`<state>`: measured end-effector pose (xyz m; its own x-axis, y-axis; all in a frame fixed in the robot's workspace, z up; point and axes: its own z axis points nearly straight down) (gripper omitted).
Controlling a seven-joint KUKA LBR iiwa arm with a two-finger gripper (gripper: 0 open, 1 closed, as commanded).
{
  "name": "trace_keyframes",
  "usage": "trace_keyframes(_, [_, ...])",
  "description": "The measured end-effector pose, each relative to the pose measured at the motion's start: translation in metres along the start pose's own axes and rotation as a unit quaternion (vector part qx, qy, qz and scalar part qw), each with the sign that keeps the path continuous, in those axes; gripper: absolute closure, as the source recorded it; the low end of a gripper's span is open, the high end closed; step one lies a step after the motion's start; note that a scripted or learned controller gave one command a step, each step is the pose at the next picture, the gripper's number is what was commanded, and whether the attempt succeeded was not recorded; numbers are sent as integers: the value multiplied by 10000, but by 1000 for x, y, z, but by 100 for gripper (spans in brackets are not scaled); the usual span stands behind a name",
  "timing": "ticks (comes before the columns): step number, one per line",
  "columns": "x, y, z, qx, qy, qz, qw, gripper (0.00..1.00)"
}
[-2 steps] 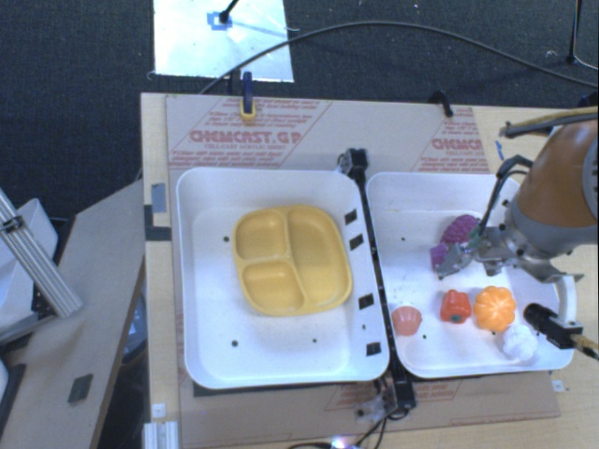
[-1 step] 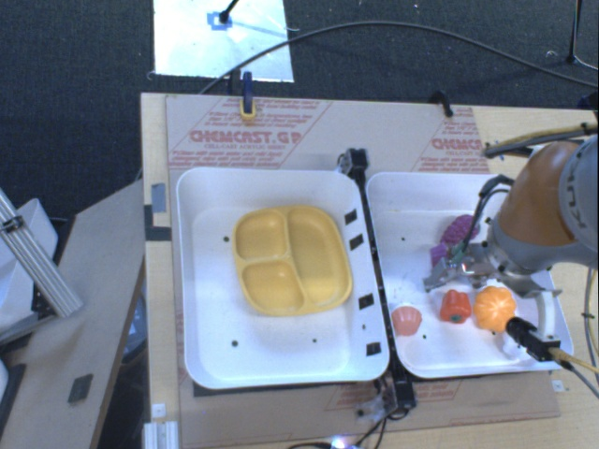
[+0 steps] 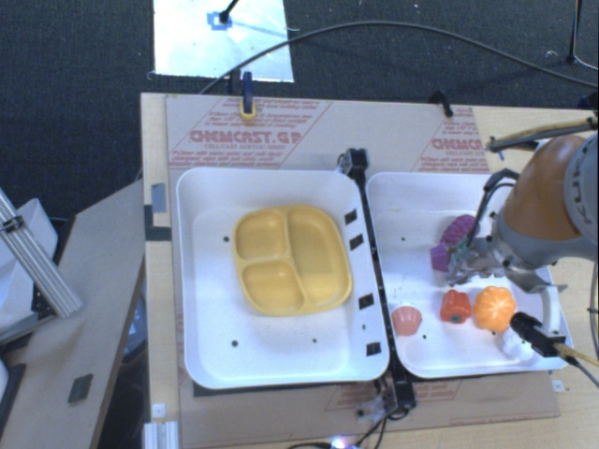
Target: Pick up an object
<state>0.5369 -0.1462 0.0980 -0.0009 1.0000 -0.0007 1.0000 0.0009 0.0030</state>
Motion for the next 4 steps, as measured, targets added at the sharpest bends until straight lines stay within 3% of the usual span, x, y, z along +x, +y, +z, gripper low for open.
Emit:
trace_keyframes(1, [3, 3, -64, -22, -5, -18, 10000, 100])
trace_keyframes(3, [3, 7, -133, -9, -2, -21, 10000, 100])
trace_keyframes(4, [48, 26, -135, -7, 6, -41, 10000, 100])
